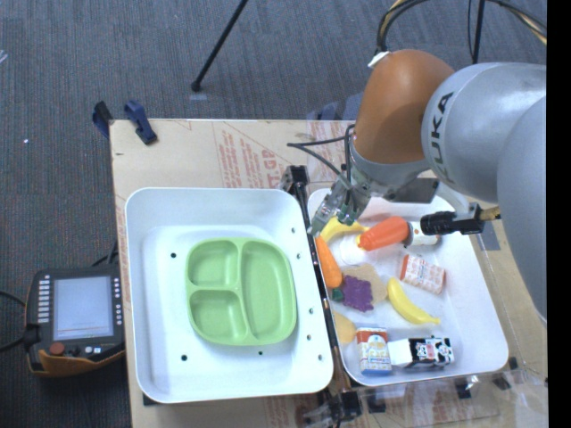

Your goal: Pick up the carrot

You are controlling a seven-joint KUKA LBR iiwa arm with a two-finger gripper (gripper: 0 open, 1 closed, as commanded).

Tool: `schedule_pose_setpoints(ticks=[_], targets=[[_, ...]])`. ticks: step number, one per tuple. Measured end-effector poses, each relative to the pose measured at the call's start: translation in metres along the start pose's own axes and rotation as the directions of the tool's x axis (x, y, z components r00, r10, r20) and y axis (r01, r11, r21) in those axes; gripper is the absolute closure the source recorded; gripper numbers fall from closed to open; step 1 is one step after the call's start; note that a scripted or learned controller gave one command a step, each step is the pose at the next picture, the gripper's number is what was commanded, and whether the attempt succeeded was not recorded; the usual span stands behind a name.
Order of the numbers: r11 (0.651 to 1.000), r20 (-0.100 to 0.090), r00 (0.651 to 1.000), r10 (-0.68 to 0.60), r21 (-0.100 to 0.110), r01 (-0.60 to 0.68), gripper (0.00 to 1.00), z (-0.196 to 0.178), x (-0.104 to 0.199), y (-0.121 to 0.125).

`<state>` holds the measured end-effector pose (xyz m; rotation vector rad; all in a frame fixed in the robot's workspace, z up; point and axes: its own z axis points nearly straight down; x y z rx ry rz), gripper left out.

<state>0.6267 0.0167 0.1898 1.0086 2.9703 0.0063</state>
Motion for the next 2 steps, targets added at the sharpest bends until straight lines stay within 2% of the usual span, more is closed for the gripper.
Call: schedule_pose_setpoints(ticks=[1, 2], targets=[[0.998, 0.01, 0.998, -0.066, 0.0, 0.066, 1.0, -0.1097, -0.0538, -0.0628], [0.997, -0.001, 0.998, -0.071, 0.003, 0.071, 0.0, -0.1035, -0.0504, -0.0611]])
